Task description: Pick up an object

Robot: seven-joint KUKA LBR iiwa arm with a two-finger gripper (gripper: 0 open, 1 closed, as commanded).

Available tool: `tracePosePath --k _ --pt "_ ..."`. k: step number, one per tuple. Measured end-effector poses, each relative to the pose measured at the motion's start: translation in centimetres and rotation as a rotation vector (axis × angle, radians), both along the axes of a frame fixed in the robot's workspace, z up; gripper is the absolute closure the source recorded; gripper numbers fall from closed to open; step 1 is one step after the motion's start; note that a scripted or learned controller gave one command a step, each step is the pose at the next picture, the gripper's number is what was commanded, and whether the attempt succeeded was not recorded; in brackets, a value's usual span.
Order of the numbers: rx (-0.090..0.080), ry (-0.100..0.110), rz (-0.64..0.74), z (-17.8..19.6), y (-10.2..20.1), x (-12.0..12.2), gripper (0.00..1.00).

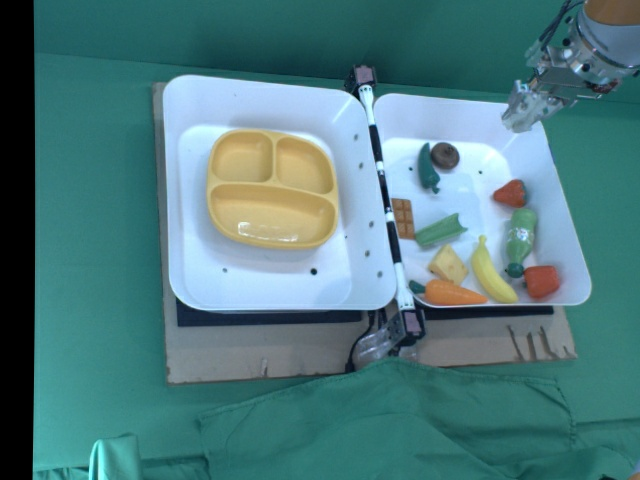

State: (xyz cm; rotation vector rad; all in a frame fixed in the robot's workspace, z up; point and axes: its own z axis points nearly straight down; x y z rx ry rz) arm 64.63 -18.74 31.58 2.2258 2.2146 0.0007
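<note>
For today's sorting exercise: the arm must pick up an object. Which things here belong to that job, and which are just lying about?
Part of the job:
gripper
right bin
banana
carrot
strawberry
cheese wedge

Just lying about:
yellow plate
left bin
cardboard sheet
green cloth

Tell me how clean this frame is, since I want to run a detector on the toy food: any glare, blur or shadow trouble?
Camera view: light is even and soft, with faint shadows under the toys; the yellow tray shows a pale sheen along its near rim; the banana and carrot look reasonably sharp; the gripper near the right bin's far corner looks slightly soft.
</note>
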Motion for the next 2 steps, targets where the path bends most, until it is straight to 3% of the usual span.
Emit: tracePosePath --k 1,2 --pt "-0.001 -0.014 0.010 6.4 5.8 5.5 1.00" --pt "-0.002 -0.001 0.000 5.1 2.9 4.9 1.00"
